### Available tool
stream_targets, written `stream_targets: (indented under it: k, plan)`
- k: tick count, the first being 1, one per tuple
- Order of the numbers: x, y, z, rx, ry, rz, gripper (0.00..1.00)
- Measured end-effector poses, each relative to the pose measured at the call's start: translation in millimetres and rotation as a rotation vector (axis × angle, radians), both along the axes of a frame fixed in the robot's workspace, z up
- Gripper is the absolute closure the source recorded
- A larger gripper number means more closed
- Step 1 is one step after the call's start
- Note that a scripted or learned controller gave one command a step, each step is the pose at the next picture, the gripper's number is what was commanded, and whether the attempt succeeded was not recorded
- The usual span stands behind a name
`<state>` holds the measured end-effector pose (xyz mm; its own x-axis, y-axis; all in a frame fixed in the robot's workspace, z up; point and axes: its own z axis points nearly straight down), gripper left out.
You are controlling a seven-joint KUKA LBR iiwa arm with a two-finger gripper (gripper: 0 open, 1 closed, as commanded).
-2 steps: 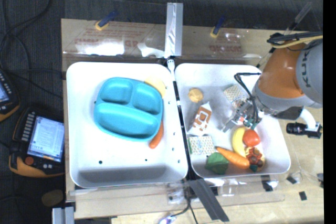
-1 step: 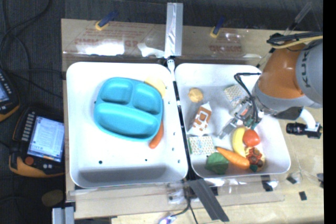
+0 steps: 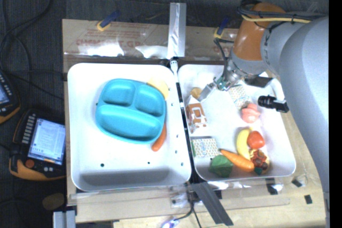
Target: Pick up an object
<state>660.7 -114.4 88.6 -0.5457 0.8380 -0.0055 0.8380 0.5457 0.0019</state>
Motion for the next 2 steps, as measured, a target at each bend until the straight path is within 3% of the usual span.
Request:
stream_targets:
  k: [1,2]
  plan:
    - [-32.6,5.9,1.4,-0.005,-0.008,0.305,0.0]
    - [-119.3,-13.7,93.9,0.002,0.006,0.095,0.0]
